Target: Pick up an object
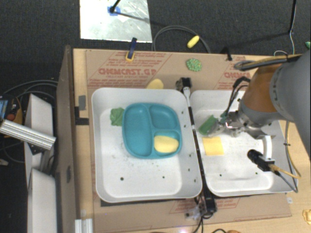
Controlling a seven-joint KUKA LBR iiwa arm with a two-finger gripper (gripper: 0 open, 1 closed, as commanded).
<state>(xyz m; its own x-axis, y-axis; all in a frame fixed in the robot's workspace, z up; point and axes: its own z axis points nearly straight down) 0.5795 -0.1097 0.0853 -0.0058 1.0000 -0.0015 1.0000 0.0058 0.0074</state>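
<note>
While red "CHEMCAST GP" lettering (pixel 127 71) runs along the table's upper edge, the gripper (pixel 224 122) hovers centre-right beside a green object (pixel 207 124) in the right bin (pixel 243 181); jaw state unclear.

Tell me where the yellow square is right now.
The yellow square lies flat on the floor of the right bin, near its left wall, just below the green block and the tool.
</note>
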